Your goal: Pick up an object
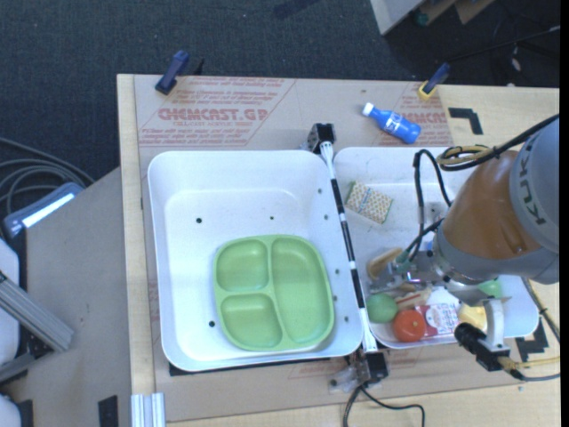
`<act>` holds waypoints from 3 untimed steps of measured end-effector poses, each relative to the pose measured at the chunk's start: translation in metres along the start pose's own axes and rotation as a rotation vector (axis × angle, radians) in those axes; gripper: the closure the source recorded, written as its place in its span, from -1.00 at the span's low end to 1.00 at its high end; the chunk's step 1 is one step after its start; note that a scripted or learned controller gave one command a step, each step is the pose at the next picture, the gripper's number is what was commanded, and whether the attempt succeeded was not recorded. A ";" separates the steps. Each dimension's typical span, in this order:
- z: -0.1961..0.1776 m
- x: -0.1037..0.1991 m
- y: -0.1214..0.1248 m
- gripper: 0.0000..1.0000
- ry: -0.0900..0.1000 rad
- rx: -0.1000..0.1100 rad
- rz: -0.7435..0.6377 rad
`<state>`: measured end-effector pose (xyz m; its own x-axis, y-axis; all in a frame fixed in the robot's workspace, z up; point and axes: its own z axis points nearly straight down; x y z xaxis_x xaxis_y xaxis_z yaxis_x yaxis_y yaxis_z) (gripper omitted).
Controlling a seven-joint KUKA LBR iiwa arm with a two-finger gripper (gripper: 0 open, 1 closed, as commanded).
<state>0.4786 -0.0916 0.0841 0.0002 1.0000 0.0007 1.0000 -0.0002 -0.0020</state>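
The things to pick lie in the right bin (391, 160), gathered at its near edge. A red tomato-like ball (410, 326) sits close to the near rim, and a green ball (381, 307) is just beside it, toward the wall between the two bins. A small white packet with red print (442, 316) touches the red ball on its other side, and a yellow piece (474, 315) lies past the packet. A brown rounded thing (386, 261) is partly hidden under the arm. Further back in the same bin, well apart from this group, lies a beige patterned sponge (369, 202), tilted.

The arm (493, 221) (grey, with a wide orange band) reaches in over the right bin and covers its right part. The wrist hangs above the group of objects; I cannot tell if the jaws are released or clenched, because the arm hides them, and no object is seen between them.

The left bin (178, 194) holds a green tray with three compartments (271, 292), placed toward its near right corner.

On the desk (222, 114), behind the right bin, a blue and white bottle (391, 123) lies on its side. A blue clamp (172, 72) grips the far left edge of the desk, and a yellow and blue clamp (434, 80) grips the far edge further right.
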 end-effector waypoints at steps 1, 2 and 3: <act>0.000 -0.037 0.025 -1.00 -0.002 -0.003 0.001; -0.011 -0.037 0.025 1.00 -0.003 -0.006 0.001; -0.116 -0.017 0.010 1.00 -0.001 -0.003 -0.001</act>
<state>0.4886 -0.1085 0.2004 -0.0005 1.0000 -0.0003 1.0000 0.0005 0.0008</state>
